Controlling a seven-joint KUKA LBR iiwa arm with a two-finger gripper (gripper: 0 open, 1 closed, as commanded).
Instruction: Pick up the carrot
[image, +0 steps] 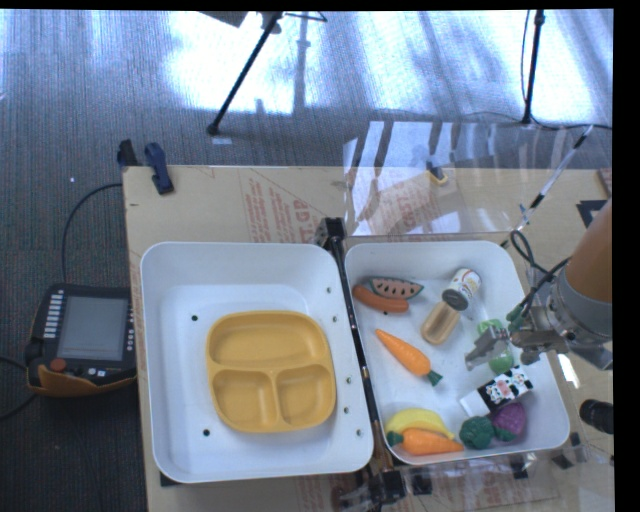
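An orange carrot (405, 354) with a green stem end lies aslant in the middle of the right bin (505, 256). A second, similar carrot (431, 441) rests at that bin's front wall beside a yellow banana (417, 420). My gripper (497, 349) hangs over the right part of the same bin, about a hand's width to the right of the middle carrot. Its fingers stand apart and hold nothing. A small green item (499, 362) shows right by the gripper, and I cannot tell if they touch.
The right bin also holds a watermelon slice (391, 288), a sausage (380, 300), a tan bottle (440, 321), a can (461, 291), a milk carton (497, 391), broccoli (477, 432) and a purple item (511, 421). A yellow divided plate (270, 370) sits in the left bin (170, 300).
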